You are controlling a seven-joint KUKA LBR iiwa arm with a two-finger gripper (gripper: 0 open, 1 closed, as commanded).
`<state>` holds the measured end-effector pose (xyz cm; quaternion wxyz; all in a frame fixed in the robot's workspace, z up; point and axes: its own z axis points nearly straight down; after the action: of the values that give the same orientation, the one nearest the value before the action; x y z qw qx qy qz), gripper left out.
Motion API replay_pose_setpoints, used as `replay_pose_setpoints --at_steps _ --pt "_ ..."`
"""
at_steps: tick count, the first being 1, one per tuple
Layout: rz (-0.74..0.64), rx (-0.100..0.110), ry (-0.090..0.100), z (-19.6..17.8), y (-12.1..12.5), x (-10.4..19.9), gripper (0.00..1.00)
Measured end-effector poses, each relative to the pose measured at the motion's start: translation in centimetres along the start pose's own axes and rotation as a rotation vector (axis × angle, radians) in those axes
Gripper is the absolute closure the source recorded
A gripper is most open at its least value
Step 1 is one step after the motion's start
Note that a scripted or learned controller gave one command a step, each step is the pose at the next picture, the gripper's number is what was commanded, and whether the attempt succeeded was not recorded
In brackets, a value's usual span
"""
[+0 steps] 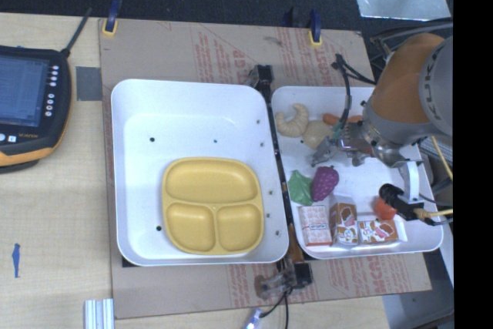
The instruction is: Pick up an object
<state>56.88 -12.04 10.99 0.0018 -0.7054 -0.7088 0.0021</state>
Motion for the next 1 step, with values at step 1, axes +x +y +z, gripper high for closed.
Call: replay_pose_setpoints --at_steps 1 --pt "0.001 -0.001 0.000 0.07 -3.67 1.28 0.00"
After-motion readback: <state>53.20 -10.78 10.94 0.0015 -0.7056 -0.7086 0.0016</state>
